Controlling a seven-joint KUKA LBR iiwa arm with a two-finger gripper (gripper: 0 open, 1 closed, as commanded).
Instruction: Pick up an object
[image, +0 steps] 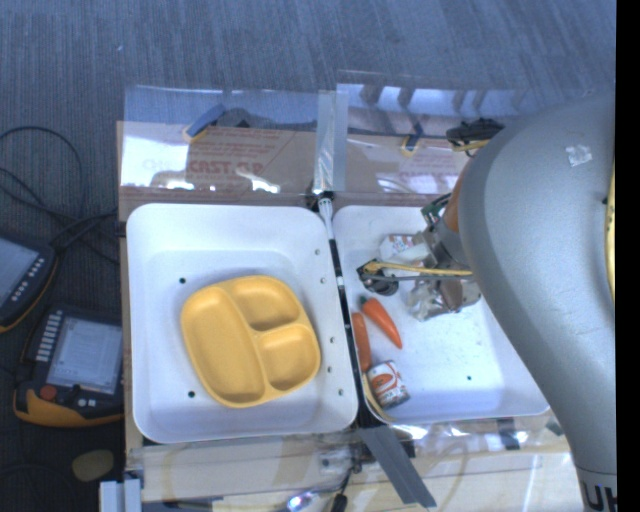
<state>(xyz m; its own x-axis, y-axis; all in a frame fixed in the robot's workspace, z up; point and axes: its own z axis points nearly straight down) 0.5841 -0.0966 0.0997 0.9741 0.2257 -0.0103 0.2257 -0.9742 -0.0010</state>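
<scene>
The carrot (382, 322) lies in the right bin (470, 385), left of that bin's middle, on the white floor and touching nothing that I can make out. Its long axis runs from upper left to lower right in the frame; which end is the tip is too blurred to tell. The pincer (441, 291) sits just to the upper right of it, near but apart, low over the bin floor. It is mostly tucked under the wrist, so I cannot tell whether it is wide or narrow, and the carrot is not in it.

The arm (545, 260) fills the right side of the frame as a broad grey bulk bending down toward the bin, with a sliver of its orange band at its left edge.

A second orange piece (360, 340) lies nearly upright in the frame along the bin's left wall, just left of the carrot. A small can (386, 383) (red and white label) rests in the lower left corner. A crumpled pale wrapper (404, 245) lies toward the top.

The left bin (160, 240) holds a yellow divided plate (250, 338). Both bins sit on the desk (150, 160).
</scene>
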